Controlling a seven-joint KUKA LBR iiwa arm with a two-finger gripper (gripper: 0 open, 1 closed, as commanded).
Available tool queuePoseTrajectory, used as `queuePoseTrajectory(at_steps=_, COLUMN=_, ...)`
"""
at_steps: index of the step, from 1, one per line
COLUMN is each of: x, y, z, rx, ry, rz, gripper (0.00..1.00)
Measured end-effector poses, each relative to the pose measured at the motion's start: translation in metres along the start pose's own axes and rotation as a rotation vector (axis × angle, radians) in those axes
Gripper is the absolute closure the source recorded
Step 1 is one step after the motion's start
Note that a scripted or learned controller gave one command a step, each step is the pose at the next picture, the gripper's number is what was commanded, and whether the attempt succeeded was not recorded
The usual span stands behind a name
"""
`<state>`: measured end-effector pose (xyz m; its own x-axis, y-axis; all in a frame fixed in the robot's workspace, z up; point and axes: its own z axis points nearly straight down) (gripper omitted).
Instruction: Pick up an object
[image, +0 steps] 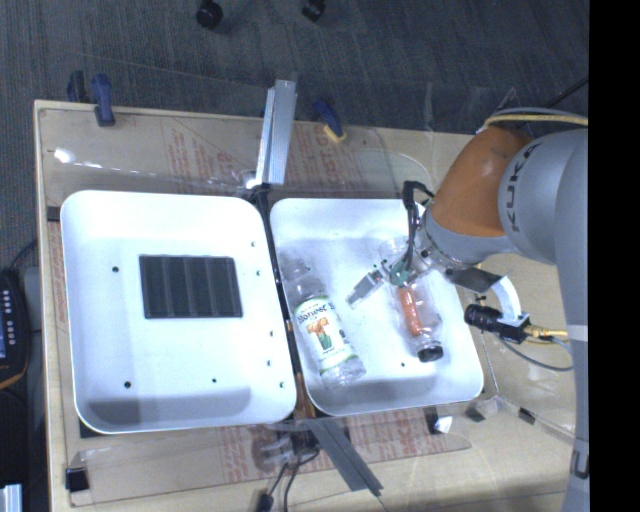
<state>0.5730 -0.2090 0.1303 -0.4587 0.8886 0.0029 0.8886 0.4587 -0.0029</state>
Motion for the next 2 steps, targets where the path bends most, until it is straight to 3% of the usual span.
queuePoseTrajectory(at_steps=1, x=-0.0019, y=-0.0001, z=-0.0233, rx=-0.003, ry=-0.003, rz=-0.011, gripper=0.0)
queuePoseTrajectory(at_steps=2, x=-0.0037, y=0.003, z=-0.0227, rx=-0.004, ry=-0.005, rz=-0.034, gripper=0.0)
